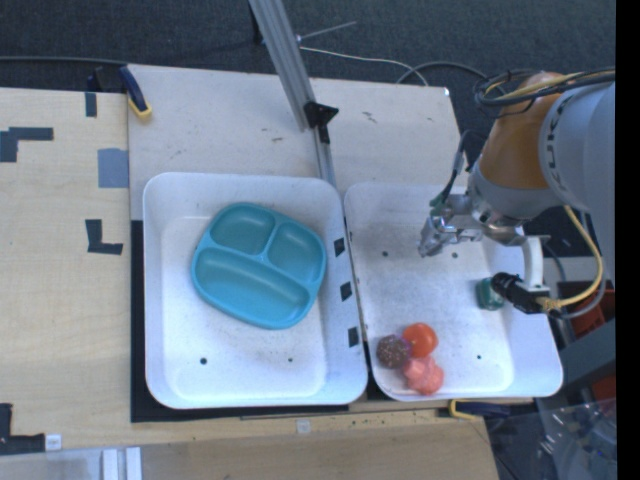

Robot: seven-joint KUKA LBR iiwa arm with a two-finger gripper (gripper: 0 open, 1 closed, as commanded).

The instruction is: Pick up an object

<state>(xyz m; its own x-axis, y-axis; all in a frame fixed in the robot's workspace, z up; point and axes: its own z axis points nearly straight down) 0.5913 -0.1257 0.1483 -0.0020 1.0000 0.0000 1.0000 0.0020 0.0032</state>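
Desk [60, 298] carries two white bins side by side. Left bin [160, 298] holds a blue plate [260, 265] with three sections, lying flat near its middle. Right bin [400, 288] has a tight cluster at its near edge: a brown ball [393, 349], a red ball [421, 339] touching it, and a pink lump [424, 375] just below both. Gripper [431, 247] hangs over bare floor in the bin's far half, well apart from the cluster, nothing between it and them. Whether the jaws are apart or together cannot be told. A small green thing [489, 293] sits near the right wall.
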